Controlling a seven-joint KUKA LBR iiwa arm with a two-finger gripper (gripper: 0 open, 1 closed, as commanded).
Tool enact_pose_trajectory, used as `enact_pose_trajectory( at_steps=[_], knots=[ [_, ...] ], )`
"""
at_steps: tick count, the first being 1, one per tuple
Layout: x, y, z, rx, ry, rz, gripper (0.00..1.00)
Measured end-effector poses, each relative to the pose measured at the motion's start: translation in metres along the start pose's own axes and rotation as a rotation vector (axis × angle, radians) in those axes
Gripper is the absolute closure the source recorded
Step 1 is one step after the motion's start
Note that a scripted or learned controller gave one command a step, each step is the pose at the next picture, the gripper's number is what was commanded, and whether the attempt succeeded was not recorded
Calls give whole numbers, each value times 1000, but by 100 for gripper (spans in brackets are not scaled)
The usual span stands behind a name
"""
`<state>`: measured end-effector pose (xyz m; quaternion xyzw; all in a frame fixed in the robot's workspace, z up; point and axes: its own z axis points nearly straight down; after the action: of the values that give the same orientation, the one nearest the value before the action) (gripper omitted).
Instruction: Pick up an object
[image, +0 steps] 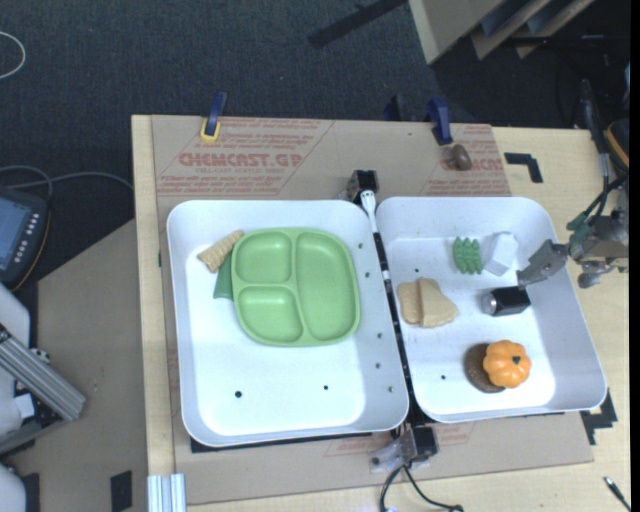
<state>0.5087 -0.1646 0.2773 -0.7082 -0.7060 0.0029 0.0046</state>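
The right bin holds several items. A tan bread-like piece lies at its left, and an orange pumpkin sits near the front. A green ridged piece and a small white block rest side by side at the back. A black block lies in the middle right. My gripper reaches in over the bin's right side, just right of the white block and above the black block. I see nothing held in it.
The left bin carries a green divided plate, with a tan ridged piece and a green scrap at the plate's left edge. Clamps and a black bracket sit along the bench's back.
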Motion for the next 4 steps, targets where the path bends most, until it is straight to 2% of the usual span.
enact_pose_trajectory(
  at_steps=[1, 2, 3, 4],
  knots=[
    [0, 2, -5, -11, -3, -3, 0],
    [6, 4, 39, -5, 0, -3, 0],
    [10, 4, 103, -3, 1, -3, 0],
    [2, 3, 151, -4, 0, -2, 0]
  ],
)
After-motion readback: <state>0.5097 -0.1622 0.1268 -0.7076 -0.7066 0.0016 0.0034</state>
